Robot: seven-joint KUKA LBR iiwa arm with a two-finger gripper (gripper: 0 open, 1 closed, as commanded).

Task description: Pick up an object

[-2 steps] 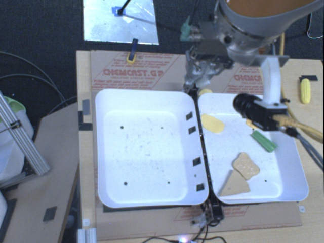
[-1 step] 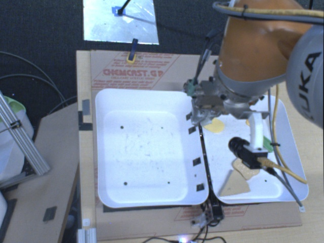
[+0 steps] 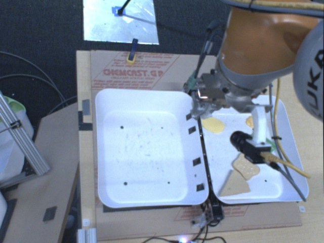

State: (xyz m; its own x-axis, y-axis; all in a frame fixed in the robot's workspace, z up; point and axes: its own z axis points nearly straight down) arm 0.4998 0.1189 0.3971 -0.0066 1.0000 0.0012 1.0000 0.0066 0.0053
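Note:
The right bin [image 3: 288,135] holds a pale yellow flat piece [image 3: 213,125], a small orange-yellow piece [image 3: 249,121], a tan cracker-like square [image 3: 246,167] and a tan triangular slice [image 3: 234,185]. The arm's orange and grey wrist hangs over the bin's back left part. My gripper [image 3: 201,101] sits low at the divide between the two bins, just above and left of the pale yellow piece. The wrist body hides most of it, and nothing shows as held.
The left bin [image 3: 139,146] is white with faint scuffs. Both bins rest on a cardboard sheet [image 3: 136,72]. A shiny metal plate [image 3: 120,14] lies behind them. Metal rails and cables stand at the far left.

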